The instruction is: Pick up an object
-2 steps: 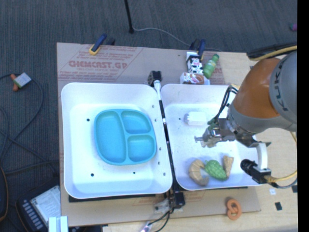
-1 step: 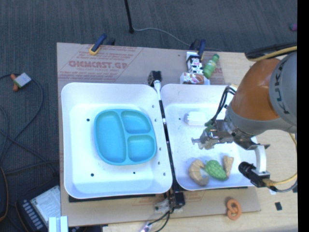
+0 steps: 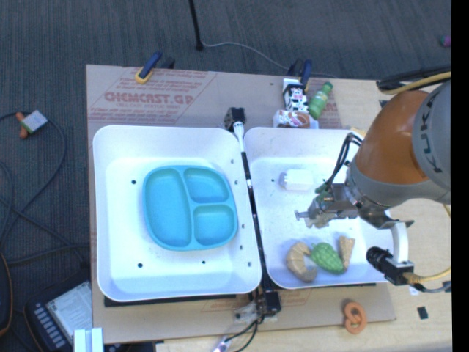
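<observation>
Lying in the right bin (image 3: pixel 272 196), near its front edge: a green bumpy toy (image 3: pixel 327 257), leaf-like, touching a tan bread-like piece (image 3: pixel 300 261), beside a small cone (image 3: pixel 345 247). Resting farther back, a white block (image 3: pixel 297 180). Sitting in the left bin (image 3: pixel 110 218), a blue divided plate (image 3: pixel 192 206). Hovering above the toys, the gripper (image 3: pixel 315 215); grip state impossible to tell.

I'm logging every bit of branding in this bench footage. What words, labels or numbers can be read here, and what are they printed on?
"CHEMCAST GP", as best it reads, in large red letters on the brown cardboard sheet under the bins; smaller red print around it is too blurred to read.
Large dark letters on the arm's grey casing at the view's right edge are cut off and cannot be read.
The label on the small packet beside the green bottle is too small to read.
</observation>
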`<action>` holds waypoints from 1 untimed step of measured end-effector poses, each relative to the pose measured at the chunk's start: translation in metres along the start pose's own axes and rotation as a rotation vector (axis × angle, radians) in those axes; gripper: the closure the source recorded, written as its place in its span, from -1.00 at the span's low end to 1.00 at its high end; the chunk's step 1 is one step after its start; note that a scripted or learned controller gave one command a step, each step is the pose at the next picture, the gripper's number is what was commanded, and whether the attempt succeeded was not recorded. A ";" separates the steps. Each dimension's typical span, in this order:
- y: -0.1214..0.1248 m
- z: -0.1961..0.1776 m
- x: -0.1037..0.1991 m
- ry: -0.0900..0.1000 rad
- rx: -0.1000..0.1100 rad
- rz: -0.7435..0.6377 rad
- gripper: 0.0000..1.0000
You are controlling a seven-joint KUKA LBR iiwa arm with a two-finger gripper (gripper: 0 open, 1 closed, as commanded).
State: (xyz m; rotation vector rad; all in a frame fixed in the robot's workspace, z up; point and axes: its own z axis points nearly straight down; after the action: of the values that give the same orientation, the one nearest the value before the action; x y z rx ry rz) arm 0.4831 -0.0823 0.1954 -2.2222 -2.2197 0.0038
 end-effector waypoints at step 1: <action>0.000 -0.007 -0.004 0.001 -0.001 -0.002 1.00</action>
State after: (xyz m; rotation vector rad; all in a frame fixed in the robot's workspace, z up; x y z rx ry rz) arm 0.4835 -0.0861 0.2021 -2.2202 -2.2212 0.0012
